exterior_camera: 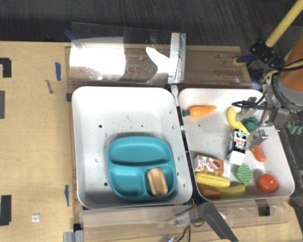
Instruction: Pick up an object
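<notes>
Near the left bin's (86, 105) front edge sits one teal tray (136, 160) bearing one bread roll (157, 181). Rightward, the right bin (212, 97) holds one carrot (202, 111), two bananas, one milk carton (238, 145) and one tomato (267, 182). Whether the gripper (257, 122), over that bin's right edge, is parted or grips anything cannot be told.

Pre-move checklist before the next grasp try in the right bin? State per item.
1. Gripper over right bin: ok.
2. Object between the fingers: cannot tell, clutter hides them.
3. Target isolated: not ok; milk carton, yellow banana and a green item crowd under the gripper.
4. Easier pick free: ok, carrot lies apart near the far wall.
5. Left bin's teal tray holds a bread piece, away from the arm: ok.
</notes>
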`<state>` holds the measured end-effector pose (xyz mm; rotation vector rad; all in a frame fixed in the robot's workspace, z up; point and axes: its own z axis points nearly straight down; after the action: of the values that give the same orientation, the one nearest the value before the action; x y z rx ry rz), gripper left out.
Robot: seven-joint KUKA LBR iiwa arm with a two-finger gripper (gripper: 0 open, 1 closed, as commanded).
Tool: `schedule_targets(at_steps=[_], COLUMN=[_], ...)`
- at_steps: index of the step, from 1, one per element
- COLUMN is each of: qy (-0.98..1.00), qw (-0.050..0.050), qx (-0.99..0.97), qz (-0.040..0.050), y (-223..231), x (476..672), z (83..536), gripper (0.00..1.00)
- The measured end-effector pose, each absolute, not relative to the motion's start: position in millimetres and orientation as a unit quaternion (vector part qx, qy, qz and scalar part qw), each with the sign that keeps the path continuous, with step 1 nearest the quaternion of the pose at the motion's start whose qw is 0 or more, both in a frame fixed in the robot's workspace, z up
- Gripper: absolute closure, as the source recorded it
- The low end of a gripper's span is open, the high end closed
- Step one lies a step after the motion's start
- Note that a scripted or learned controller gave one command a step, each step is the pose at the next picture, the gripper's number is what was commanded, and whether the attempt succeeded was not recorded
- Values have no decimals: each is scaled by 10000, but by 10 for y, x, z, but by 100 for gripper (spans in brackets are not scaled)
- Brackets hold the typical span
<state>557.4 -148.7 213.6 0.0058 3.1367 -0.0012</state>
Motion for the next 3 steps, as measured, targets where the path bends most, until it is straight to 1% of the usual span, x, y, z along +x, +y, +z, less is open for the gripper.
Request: schedule_targets(at_steps=[1,2,3], qy=[9982,9979,9972], qw=[62,53,22], qx=[598,640,743], qz=[-7,1,-2], y=[-1441,-1376,-1468], x=[5403,6286,5680], z=[889,878,876], gripper=[0,0,0])
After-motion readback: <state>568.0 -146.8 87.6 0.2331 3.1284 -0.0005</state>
